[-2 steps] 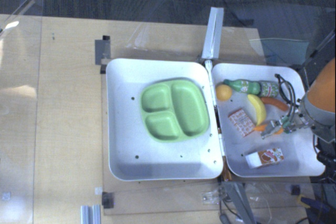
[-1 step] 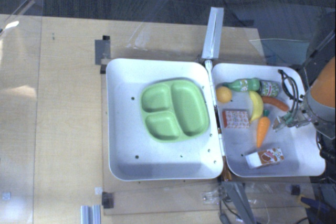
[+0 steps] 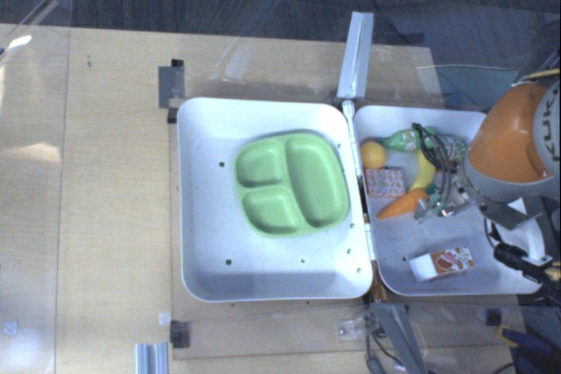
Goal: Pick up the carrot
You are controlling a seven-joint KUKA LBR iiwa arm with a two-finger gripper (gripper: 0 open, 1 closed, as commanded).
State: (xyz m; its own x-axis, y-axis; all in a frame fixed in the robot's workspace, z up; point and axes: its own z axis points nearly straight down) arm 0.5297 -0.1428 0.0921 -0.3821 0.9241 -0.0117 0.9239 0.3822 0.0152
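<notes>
Your smooth, tapered orange carrot (image 3: 400, 206) lies in the right shallow white plastic bin (image 3: 491, 276), just beside the metal gripper (image 3: 436, 204) at its thick end. You cannot tell its grip state. A glossy green three-compartment plate (image 3: 292, 182) sits in the left bin (image 3: 210, 258).

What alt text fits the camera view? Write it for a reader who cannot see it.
A robot arm's gripper sits at the right end of an orange carrot in the right white bin, among a lemon, a banana and small packets. The left white bin holds a green divided plate.
</notes>
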